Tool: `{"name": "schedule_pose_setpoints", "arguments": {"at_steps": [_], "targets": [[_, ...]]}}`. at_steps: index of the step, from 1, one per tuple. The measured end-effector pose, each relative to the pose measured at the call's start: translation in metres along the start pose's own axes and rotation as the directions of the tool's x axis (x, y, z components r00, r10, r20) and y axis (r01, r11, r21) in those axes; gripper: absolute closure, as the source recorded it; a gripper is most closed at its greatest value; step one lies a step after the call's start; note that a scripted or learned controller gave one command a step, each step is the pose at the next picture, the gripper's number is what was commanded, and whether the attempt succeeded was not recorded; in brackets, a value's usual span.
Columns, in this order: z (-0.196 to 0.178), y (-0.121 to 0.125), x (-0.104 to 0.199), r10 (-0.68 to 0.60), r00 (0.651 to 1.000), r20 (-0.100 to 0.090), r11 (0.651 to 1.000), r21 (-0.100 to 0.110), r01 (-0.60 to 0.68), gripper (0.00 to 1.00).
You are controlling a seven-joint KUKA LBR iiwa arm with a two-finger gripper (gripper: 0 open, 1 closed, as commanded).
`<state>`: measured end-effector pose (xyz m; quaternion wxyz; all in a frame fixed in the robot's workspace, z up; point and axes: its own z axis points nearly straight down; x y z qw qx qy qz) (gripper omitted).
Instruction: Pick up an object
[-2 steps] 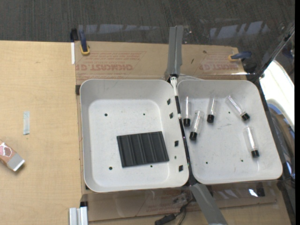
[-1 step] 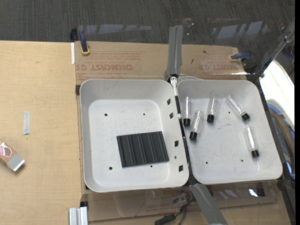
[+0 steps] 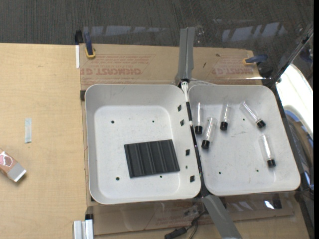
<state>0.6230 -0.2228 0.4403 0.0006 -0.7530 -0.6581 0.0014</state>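
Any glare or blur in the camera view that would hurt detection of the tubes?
Camera view: strong white glare at the right edge, beside the right bin; reflections streak the top right. The clear tubes are low-contrast on white, only their dark caps standing out; the black ribbed pad in the left bin is sharp.
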Motion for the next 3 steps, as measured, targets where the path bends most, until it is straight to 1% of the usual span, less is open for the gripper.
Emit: {"name": "schedule_pose_setpoints", "arguments": {"at_steps": [1,2,3], "targets": [[0.001,0.035,0.012,0.003,1.0,0.001,1.0,0.0,-0.003,1.0],[0.0,-0.01,0.006,0.135,0.991,0.0,0.991,0.0,-0.135,1.0],[0.001,0.035,0.013,0.125,0.992,0.001,0.992,0.0,-0.125,1.0]]}}
